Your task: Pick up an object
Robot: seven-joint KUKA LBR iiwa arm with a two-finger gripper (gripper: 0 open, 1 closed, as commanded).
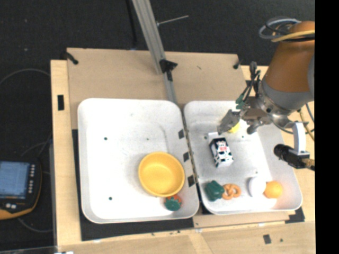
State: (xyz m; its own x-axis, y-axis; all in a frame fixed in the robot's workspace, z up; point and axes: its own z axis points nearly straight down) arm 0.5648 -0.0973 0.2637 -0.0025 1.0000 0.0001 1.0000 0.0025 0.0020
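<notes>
1. The pincer (239, 121) hangs over the upper part of the right bin (275, 209), at the end of the grey arm with the orange band (288, 62). Its two fingers look spread apart, so I read it as released. A small yellow patch shows between them, but I cannot tell if this is an object or a part of the tool, so I do not count it as grasped.
2. As I judge it, the task is at its beginning: no object is lifted and the grasp is not yet done. What is left is to go down on one thing, to clench and to raise it.
3. The closest candidate is the small white toy vehicle (221, 152), which lies on the bin floor just below the pincer in the view, apart from it.
4. Along the lower edge of the same bin lie a dark green piece (214, 190), an orange pretzel-shaped piece (231, 191) beside it, a small white round thing (256, 187) and an orange ball-like fruit (273, 189).
5. The left bin (106, 120) holds a yellow bowl (161, 173), upright, and just under it a small green and red piece (173, 203) at the rim.
6. Both bins rest side by side on the worktop (116, 73).
</notes>
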